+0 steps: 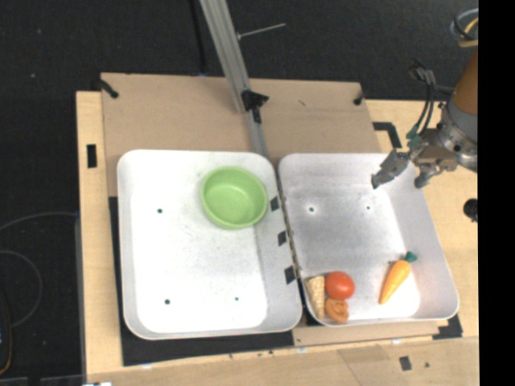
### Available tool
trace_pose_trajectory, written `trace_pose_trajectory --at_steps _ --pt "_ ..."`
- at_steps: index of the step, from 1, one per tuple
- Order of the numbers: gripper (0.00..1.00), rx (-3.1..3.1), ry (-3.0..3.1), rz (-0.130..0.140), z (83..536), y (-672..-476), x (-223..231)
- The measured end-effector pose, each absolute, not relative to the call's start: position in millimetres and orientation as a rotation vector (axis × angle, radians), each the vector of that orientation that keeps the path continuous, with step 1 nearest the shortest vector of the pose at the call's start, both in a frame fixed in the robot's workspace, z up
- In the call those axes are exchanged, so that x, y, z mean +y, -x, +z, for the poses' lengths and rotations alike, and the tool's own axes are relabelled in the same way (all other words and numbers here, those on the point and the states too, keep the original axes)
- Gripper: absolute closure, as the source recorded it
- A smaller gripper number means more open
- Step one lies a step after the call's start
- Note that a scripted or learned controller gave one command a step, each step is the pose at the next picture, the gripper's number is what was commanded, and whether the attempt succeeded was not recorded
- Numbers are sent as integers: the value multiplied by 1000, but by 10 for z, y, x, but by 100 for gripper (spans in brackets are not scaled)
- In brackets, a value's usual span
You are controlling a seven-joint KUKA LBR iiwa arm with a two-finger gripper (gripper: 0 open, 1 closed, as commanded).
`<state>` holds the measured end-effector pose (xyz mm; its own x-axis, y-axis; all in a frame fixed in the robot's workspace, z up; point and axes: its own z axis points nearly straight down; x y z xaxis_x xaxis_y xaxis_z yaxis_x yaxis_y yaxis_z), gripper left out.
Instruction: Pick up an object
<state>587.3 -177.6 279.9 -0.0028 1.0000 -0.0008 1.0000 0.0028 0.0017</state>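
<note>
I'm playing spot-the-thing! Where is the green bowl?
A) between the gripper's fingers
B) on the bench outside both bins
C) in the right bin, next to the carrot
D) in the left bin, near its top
D: the green bowl sits inside the left bin, toward its far edge, while the carrot and tomato lie in the right bin, and the gripper hovers over that right bin's far corner, holding nothing.

Both white bins looked like smooth plastic, faintly speckled and dull. The green bowl was matt plastic. Glossy shine on the tomato; the carrot looked smooth, plasticky. The bench read as matt, pale wood or board.
</note>
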Motion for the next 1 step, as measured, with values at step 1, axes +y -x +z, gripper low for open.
trace_pose_trajectory --at_steps 1 --pt "0 2223 -2217 1 2799 -5873 -1775"
